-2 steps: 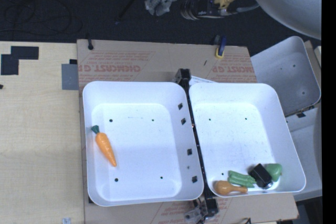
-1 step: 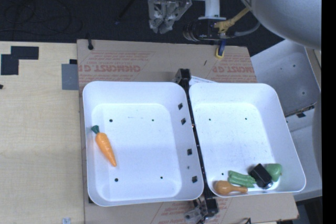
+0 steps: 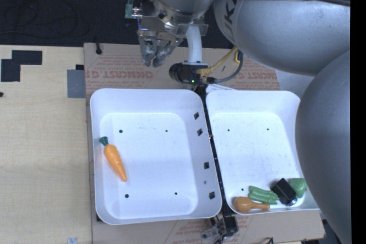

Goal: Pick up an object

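Observation:
An orange carrot with a green top (image 3: 114, 161) lies in the left bin (image 3: 146, 101) near its left wall. In the right bin (image 3: 251, 101), at the front right corner, lie a tan pear-shaped piece (image 3: 249, 204), a green bean pod (image 3: 263, 195), a black block (image 3: 284, 191) and a green piece (image 3: 298, 185), bunched together. My gripper (image 3: 155, 54) hangs high above the back edge of the left bin, over the cardboard, its fingers close together with nothing between them.
The big grey arm covers the upper right and the right bin's right side. Both bins rest on a cardboard sheet (image 3: 123, 68) on the pale bench. The raised wall between the bins runs down the middle.

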{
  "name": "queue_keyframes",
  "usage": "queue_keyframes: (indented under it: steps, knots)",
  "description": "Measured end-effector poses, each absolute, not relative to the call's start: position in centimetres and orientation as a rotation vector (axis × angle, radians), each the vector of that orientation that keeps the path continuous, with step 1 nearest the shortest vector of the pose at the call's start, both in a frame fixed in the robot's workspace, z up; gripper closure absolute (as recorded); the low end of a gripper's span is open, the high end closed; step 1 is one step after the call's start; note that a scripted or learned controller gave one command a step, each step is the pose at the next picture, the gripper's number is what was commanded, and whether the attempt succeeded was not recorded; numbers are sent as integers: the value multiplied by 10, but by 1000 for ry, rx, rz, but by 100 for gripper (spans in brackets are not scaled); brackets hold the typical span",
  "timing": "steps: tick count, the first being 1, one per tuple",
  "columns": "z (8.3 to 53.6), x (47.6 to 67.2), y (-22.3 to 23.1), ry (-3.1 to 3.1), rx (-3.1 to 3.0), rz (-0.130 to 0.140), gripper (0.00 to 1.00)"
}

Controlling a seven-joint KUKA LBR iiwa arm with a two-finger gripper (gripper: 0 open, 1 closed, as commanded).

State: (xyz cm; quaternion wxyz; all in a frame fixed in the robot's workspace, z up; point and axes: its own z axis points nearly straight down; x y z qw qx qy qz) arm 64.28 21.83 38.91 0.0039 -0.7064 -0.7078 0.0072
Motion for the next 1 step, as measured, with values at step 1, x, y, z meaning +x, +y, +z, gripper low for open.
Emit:
queue_keyframes:
  steps: [1]
  knots:
    - [414, 644, 244, -2224, -2217, 2, 100]
